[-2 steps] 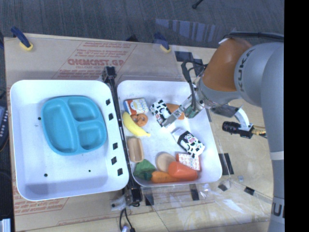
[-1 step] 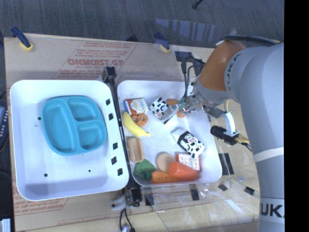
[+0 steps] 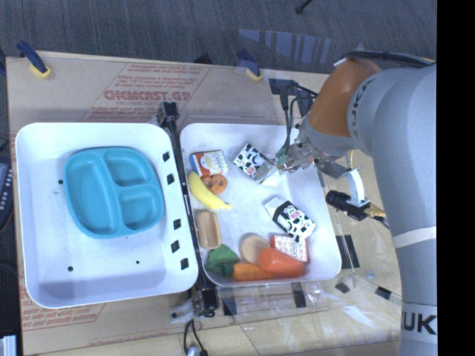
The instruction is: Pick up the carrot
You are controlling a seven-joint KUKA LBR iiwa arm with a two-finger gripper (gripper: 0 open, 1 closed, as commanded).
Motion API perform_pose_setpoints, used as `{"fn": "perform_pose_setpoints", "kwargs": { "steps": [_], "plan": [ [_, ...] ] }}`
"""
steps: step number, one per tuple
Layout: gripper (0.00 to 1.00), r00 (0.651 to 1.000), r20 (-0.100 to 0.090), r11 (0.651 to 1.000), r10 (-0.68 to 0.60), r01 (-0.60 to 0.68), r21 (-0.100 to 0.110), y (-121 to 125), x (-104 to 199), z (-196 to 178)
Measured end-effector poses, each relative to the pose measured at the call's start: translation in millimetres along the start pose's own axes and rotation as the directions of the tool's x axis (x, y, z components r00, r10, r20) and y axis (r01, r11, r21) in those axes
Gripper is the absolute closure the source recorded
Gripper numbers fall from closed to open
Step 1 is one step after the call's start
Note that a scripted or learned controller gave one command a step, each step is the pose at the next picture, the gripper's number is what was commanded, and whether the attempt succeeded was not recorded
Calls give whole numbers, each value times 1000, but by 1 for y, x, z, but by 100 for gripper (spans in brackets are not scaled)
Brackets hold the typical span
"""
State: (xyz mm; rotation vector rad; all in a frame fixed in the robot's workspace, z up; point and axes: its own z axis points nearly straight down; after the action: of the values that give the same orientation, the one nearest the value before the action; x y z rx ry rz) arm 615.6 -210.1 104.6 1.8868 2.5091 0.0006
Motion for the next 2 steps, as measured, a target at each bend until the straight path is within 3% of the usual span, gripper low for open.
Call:
{"fn": "perform_pose_setpoints", "kwargs": {
  "steps": [1, 2],
  "plan": [
    [100, 997, 8, 997, -75, 75, -10, -20, 28, -140],
    [0, 997, 0, 997, -74, 74, 2, -22, 30, -133]
  ]
}}
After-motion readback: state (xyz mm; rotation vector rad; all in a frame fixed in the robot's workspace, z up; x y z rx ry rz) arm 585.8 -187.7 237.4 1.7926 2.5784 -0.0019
